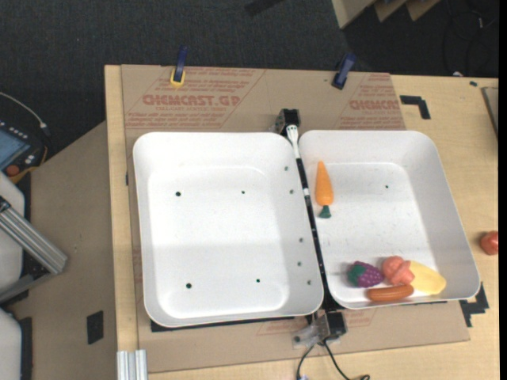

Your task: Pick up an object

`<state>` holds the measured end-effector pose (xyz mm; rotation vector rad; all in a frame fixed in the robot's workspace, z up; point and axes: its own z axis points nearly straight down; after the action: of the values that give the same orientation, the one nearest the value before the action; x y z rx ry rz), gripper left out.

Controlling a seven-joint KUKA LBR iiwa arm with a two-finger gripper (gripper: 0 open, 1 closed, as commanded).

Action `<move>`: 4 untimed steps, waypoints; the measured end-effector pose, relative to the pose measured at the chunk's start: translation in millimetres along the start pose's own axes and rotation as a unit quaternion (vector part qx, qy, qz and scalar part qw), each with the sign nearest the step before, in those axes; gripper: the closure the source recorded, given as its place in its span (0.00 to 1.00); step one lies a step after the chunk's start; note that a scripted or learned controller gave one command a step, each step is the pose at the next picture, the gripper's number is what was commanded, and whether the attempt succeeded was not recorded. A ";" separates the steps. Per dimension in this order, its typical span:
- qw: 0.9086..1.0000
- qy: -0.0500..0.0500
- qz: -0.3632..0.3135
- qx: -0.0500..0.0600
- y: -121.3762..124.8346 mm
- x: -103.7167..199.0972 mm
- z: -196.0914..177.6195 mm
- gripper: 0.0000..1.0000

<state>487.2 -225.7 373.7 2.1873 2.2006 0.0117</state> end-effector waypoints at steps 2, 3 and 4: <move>1.000 0.010 0.003 0.015 -8.3 2.3 37.4 1.00; 1.000 0.008 0.003 0.013 -7.3 1.7 27.1 1.00; 1.000 0.007 0.002 0.011 -6.2 1.2 16.4 1.00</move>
<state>481.6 -224.9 357.1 2.2106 2.2142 0.0027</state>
